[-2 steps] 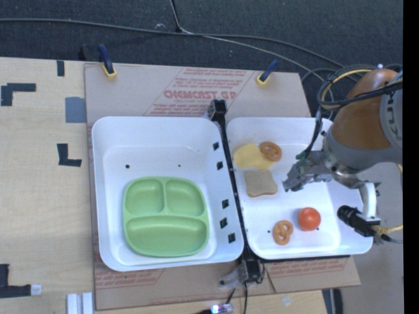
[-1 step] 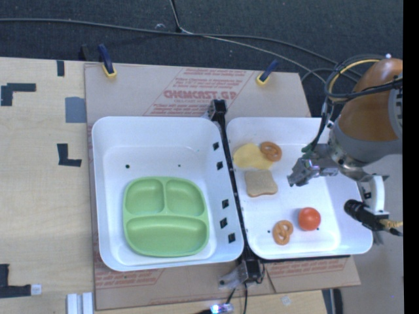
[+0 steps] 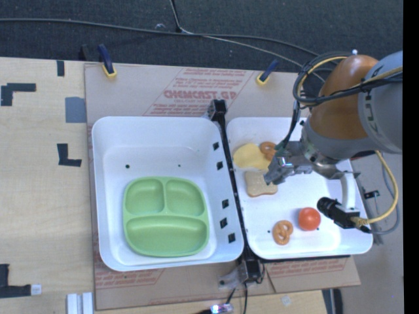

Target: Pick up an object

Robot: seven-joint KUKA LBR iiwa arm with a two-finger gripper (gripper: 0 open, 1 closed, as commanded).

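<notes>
Yellow, tan and red pieces sit in the right bin [image 3: 357, 244]: a yellow piece [image 3: 249, 155] and a toast slice [image 3: 259, 184] just below it, with a tomato [image 3: 309, 219] and a pretzel [image 3: 283, 231] nearer the front. The gripper [image 3: 276, 170] hovers by the toast's upper edge; whether it is wide or narrow cannot be told. Best centre over one piece, likely the toast, before descending.

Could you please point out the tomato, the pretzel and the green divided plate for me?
tomato [image 3: 309, 218]: camera view, middle of its red body, right bin.
pretzel [image 3: 283, 231]: camera view, centre of its loops, right bin.
green divided plate [image 3: 165, 234]: camera view, floor of its large front compartment, left bin.
</notes>
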